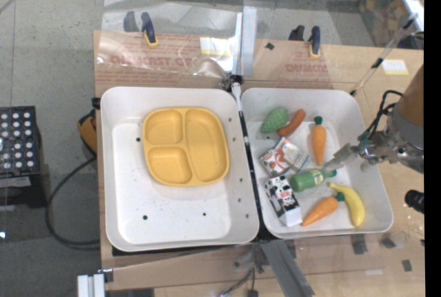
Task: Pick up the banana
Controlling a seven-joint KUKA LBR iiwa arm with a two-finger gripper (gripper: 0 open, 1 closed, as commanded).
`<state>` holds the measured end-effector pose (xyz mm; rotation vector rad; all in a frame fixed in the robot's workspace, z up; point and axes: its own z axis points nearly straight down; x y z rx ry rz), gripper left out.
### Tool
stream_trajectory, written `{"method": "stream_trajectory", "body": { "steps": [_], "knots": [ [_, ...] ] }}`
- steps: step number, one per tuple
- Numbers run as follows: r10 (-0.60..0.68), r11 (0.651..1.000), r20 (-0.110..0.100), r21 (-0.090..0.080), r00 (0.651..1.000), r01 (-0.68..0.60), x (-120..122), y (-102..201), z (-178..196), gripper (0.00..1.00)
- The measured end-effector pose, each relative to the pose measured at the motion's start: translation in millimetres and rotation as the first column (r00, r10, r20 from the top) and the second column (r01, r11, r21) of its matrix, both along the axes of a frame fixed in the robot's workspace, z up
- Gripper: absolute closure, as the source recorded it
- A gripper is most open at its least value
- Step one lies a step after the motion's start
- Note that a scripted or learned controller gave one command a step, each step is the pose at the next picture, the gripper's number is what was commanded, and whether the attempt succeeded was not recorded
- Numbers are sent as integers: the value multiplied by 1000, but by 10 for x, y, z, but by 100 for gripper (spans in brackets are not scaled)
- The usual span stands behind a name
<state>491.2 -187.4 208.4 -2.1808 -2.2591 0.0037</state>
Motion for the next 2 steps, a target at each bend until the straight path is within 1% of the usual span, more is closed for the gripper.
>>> {"method": "stream_trajectory", "body": {
  "steps": [1, 2],
  "knots": [
    [-234, 972, 27, 0, 972, 234, 22, -89, -879, 0],
    [-75, 997, 34, -7, 997, 75, -27, -72, -1001, 0]
  ]
}}
